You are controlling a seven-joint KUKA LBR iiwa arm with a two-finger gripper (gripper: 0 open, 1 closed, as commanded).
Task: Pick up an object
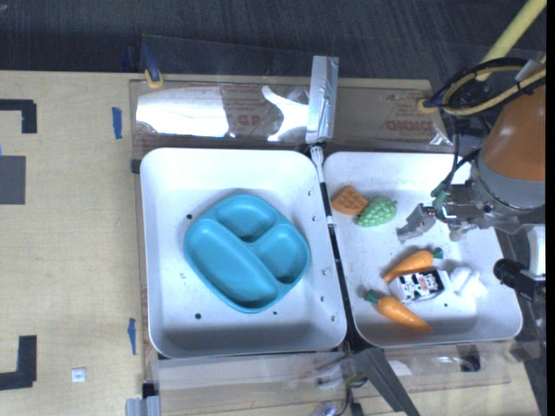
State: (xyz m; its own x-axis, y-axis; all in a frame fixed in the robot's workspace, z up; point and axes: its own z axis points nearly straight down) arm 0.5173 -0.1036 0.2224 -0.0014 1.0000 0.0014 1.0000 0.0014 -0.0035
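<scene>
The objects available for picking lay in the right-hand shallow white bin (486, 319). Two orange plastic carrots with green tops were present: the upper carrot (409, 263) lay near the bin's middle, and the lower carrot (398, 309) lay near the front wall. Between them, just beside both, sat a small black-and-white printed block (420, 285). A small white piece (466, 282) lay to the right of that block. Towards the rear left of the same bin, a flat orange waffle-shaped toy (349, 201) rested touching or just beside a bumpy green plastic toy (377, 212).

The left-hand shallow white bin (165, 258) held a turquoise divided plastic dish (246, 250) with three compartments, set at a slant near the centre.

The grey arm with the orange band (519, 150) reached in from the right. Its pincer (421, 219) hung over the right bin, to the right of the green toy and above the upper carrot in the view. Nothing was seen between its fingers; whether they were spread or pressed together could not be determined. Both bins stood side by side on the pale wooden tabletop (69, 258).
</scene>
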